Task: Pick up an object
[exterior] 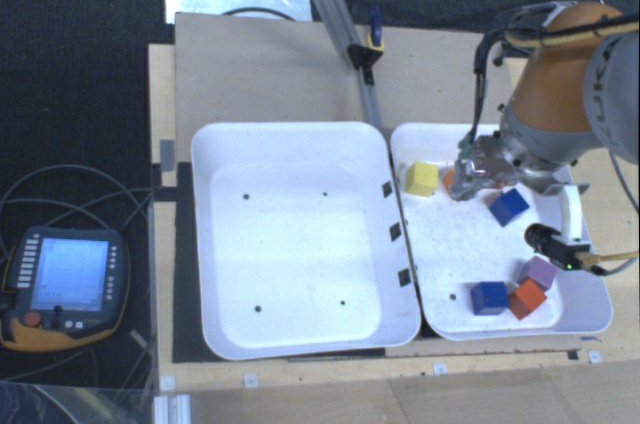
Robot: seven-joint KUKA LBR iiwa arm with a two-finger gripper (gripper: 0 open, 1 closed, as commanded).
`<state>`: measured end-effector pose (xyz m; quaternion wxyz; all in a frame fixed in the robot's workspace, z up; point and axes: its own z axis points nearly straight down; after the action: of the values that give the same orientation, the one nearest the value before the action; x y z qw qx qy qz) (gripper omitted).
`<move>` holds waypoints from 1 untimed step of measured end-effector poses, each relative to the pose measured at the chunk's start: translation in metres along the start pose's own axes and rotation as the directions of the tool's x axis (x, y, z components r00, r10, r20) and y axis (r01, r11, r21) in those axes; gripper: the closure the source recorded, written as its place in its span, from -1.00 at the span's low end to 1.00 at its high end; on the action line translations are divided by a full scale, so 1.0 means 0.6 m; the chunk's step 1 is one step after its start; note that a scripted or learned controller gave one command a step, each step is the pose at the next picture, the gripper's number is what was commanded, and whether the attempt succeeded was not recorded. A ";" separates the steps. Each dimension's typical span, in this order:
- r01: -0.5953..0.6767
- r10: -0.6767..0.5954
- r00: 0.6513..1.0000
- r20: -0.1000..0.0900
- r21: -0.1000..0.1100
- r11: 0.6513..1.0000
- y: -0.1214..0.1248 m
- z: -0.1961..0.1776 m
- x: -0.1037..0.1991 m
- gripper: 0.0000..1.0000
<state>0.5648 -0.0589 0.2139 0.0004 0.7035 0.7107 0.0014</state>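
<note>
Fingers [466, 182] low over right bin [440, 312] (bench [270, 62] tan)

The end effector [466, 180] hangs low in the right bin [437, 307], a yellow block [422, 179] just left of it, a blue block [509, 207] just right, and an orange piece [450, 179] at its tip.

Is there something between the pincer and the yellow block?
Nothing visible. The pincer sits low in the right bin, with the yellow block just to its left in the image. A small orange thing shows at the pincer itself, too hidden to identify.
</note>
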 end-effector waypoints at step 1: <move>0.001 -0.001 1.000 0.000 0.000 1.000 0.022 -0.020 0.081 1.00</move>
<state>0.5775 -0.0102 0.2261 0.0004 0.7033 0.7109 0.0017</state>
